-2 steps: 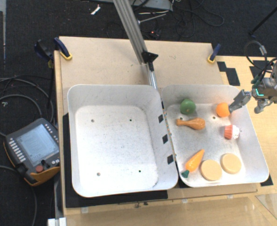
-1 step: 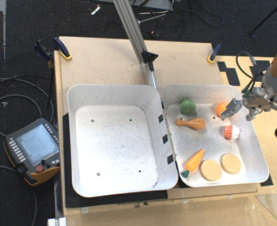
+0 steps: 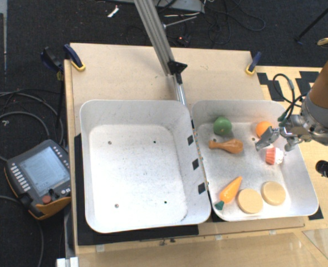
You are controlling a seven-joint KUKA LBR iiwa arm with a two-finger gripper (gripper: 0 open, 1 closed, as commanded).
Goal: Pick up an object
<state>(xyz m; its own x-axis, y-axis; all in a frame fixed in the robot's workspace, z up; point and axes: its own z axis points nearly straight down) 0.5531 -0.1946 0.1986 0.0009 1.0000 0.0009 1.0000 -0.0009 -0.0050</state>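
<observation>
At frame right, the gripper hangs fingers spread wide over the right bin, above the pink-white toy, likely lined up to grasp it.

White bins, finely dark-speckled. Green ball. Orange ball. Brown drumstick. Orange carrot, green tip. Two pale tan discs. Small piece, white with orange-red stripes. Grey gripper; orange band on arm. Tan bench, yellow-blue clamps at corners. Grey pendant, orange base.
</observation>
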